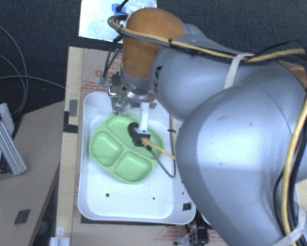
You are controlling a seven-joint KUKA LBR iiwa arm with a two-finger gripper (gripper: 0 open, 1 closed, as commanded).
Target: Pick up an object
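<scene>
A shallow white plastic bin (129, 202) sits on a tan worktop (68, 165), seen from above at a slant. A large grey robot arm (239, 134) reaches in from the right and covers most of that side of the view. Its orange band (146, 37) sits just above the wrist, near the top centre.

In the bin lies a pale green plastic plate (105, 142), rounded in outline and divided into three compartments. It lies flat in the far half of the bin, closer to the left wall than the right. The near half of the bin floor is bare white apart from two small dark specks.

The tool (118, 104) points down at the far end of the bin, over the far rim of the plate. Whether it touches the plate cannot be told. Whether the tool is released or clenched also cannot be told, as its tip is small and blurred. Nothing is seen gripped in it.
</scene>
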